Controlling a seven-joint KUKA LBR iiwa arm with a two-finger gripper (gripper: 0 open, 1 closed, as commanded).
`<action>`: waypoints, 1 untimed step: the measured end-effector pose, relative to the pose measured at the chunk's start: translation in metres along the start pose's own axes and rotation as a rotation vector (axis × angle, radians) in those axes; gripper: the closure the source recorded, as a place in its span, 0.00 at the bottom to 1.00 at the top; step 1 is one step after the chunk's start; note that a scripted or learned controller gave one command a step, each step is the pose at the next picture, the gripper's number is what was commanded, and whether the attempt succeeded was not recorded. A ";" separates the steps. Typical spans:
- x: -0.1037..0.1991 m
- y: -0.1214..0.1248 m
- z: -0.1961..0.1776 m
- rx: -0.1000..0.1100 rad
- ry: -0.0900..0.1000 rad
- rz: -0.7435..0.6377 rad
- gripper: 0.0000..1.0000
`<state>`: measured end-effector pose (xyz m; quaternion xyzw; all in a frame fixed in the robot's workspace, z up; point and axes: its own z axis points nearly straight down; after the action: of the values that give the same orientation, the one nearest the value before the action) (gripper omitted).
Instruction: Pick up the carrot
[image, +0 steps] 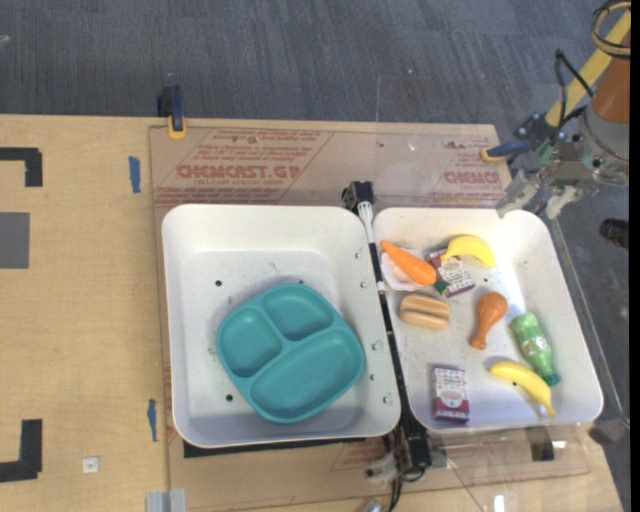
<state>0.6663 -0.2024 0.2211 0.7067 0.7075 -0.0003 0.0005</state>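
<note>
Camera view: the carrot (409, 264) lies in the right bin's (575, 300) far left corner, long axis slanting, tip toward the near right, beside a hot dog bun (425, 312). Two bananas, two small cartons, one drumstick, one green bottle. The gripper (540, 195) hovers over the far rim; I cannot tell its state.

Even, rather bright light is falling from above and is filling the whole scene. The two white bins (200, 250) are looking almost washed out, and shadows under the teal divided plate (290, 352) are staying soft and short. A clear plastic sheet (420, 160) behind the bins is giving a pale glare. The picture is looking slightly soft and grainy, mostly at the far right.
</note>
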 end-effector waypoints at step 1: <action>0.071 -0.052 0.127 -0.005 0.002 0.074 0.00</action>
<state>0.6141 -0.1319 0.0944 0.7325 0.6808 0.0022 0.0014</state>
